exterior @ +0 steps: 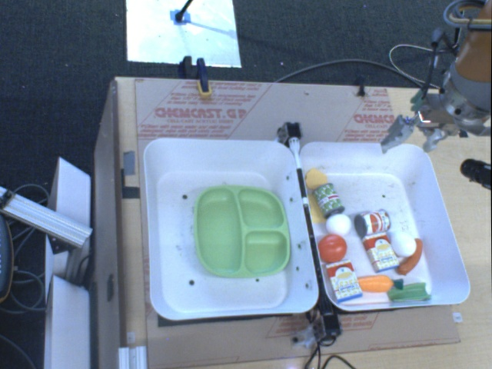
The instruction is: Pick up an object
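The right bin holds several small items. Among them are a yellow piece, a green-labelled can, a white egg, a red tomato, a red can and a small carton. Along the bin's near edge lie a second carton, a carrot and a green piece. My gripper hangs above the right bin's far right corner, away from all the items. It is open with nothing between its fingers.
In the left bin lies a green divided plate. A black cable runs over the bench behind the bins. Another white egg and a red sausage-like piece sit near the right bin's right wall.
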